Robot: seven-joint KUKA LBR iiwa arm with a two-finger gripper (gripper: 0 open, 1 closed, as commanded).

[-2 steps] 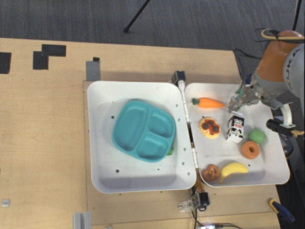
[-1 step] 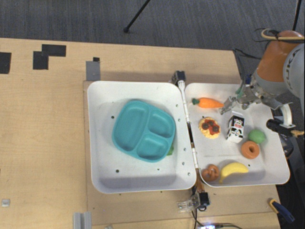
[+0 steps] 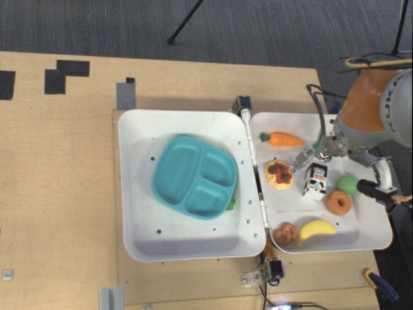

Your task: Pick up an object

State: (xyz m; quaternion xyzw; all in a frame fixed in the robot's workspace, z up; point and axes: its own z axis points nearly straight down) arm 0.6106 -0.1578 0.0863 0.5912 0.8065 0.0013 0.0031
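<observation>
**Handling notes: right bin, arm low over the toys**

While the grey arm with its orange band reaches in from the right, its two-finger gripper (image 3: 314,154) hangs low in the right white bin (image 3: 381,237), just beside the small white-and-black carton (image 3: 315,178). From where I stand I cannot tell how far the jaws are spread, and nothing shows between them.

Judged candidates: the carton looks light, stiff and flat-sided, best pinched across its narrow sides. Orange toy carrot (image 3: 282,139) and yellow toy banana (image 3: 315,229) look like smooth hard plastic, likely to slip; take them mid-length. Brown ring doughnut (image 3: 339,203) and green ball (image 3: 347,184) touch, awkward.

Surface: smooth bin floor, shallow walls, toys lie close together. Left white bin (image 3: 139,237) carries a teal divided plastic tray (image 3: 195,175). Pale wood worktop (image 3: 58,192); grey carpet beyond.
</observation>
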